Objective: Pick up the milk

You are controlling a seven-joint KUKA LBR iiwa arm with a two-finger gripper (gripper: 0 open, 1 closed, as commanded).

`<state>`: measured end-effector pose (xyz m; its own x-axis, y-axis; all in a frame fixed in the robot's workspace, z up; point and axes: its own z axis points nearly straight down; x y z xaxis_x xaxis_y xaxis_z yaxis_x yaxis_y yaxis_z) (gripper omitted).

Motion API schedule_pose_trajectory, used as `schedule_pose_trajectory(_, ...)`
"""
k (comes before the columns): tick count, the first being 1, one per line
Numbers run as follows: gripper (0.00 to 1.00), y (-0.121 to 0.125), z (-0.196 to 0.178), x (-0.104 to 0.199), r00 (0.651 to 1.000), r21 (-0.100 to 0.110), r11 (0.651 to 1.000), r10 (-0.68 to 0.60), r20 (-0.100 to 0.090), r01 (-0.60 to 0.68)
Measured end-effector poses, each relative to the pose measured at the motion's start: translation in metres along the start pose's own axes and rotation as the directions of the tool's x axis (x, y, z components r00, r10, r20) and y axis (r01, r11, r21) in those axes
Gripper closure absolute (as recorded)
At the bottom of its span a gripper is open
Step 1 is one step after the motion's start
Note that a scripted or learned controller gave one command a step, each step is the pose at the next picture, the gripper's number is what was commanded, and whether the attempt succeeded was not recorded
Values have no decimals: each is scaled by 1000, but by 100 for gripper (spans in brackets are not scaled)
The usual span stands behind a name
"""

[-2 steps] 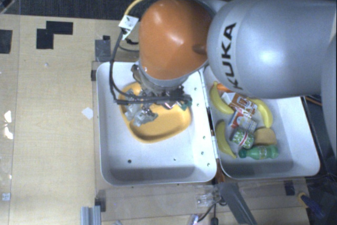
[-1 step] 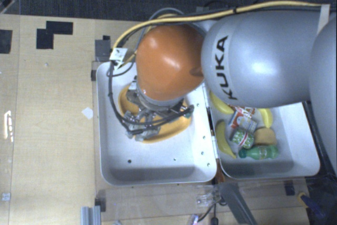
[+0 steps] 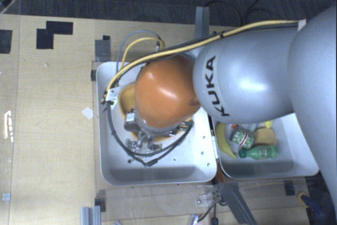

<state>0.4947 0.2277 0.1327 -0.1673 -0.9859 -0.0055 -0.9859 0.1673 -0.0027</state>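
Note:
The grey arm with its orange band (image 3: 163,93) reaches from the right down into the left white bin (image 3: 158,174). The wrist hangs over the bin's middle and covers the gripper (image 3: 141,137) from above; only metal parts and black cables show beneath it. A yellow thing (image 3: 126,100) peeks out at the left of the orange band, too hidden to name. No milk carton can be made out; the arm covers most of the left bin's floor.
The right white bin (image 3: 258,168) holds a banana (image 3: 225,140), a green bottle (image 3: 258,153), a round can-like item (image 3: 242,137) and a yellowish object (image 3: 265,136). The arm's grey body covers that bin's upper part. Wooden bench lies to the left.

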Motion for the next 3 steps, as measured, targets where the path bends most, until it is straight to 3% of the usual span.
schedule_pose_trajectory(1,100,6,-50,5,911,3,911,-413,1,413)
schedule_pose_trajectory(2,100,9,-20,-8,897,0,897,-441,1,441)
schedule_pose_trajectory(3,100,9,-1,-8,680,0,680,-733,2,733)
